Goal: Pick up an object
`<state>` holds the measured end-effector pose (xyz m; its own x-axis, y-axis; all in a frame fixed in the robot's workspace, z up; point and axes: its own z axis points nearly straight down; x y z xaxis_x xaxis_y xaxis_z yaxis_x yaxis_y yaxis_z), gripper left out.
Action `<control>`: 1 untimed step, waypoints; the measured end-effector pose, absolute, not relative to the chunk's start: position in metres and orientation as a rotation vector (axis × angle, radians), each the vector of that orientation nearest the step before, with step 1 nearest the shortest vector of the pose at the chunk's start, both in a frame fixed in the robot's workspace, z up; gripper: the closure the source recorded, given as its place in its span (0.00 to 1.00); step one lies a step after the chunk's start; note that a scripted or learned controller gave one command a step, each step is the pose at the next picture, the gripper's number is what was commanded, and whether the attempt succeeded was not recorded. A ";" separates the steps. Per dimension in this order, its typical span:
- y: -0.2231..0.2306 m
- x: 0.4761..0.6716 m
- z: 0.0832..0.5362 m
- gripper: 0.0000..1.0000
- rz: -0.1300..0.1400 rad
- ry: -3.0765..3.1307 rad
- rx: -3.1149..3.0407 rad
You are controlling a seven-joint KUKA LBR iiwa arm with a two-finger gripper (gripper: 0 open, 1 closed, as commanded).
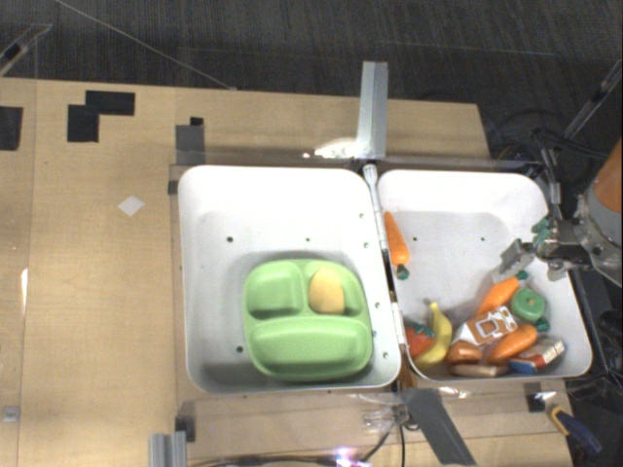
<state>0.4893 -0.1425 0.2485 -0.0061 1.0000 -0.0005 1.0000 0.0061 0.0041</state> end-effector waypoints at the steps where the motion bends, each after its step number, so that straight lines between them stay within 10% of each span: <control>1: -0.169 0.554 0.202 0.00 0.003 2.218 2.221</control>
